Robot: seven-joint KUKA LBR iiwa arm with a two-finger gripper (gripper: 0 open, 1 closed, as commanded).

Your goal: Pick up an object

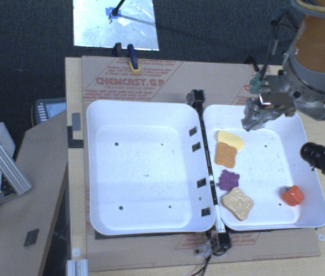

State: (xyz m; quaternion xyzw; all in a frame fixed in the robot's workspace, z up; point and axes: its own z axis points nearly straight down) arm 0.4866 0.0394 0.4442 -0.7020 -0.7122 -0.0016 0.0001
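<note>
You are looking down at a slant on a tabletop (47,154) that carries two shallow white bins side by side on a sheet of brown cardboard (134,76). The left bin (93,154) takes up the middle of the view, and the right bin (314,211) sits just beside it at 3 o'clock, the two joined along a dark strip of clips (204,160). Your arm (317,39), grey with an orange band, comes in from 2 o'clock, and its jaws (254,119) hang over the far edge of the right bin; you cannot tell from here whether they are spread or pressed together, and nothing is seen between them. Five small things lie in the right bin. A yellow piece (231,138) lies just below and to the left of the jaws, near but apart from them. An orange-brown piece (225,154) touches it at its 6 o'clock side. A purple piece (228,179) lies next, further toward 6 o'clock, and a tan cracker-like piece (238,203) lies just beside that, nearest the front rim. A red-orange piece (292,195) lies well apart from the others, at 4 o'clock in the bin. At 12 o'clock beyond the cardboard, a shiny silver square (116,16) lies on the dark floor (24,39).
</note>
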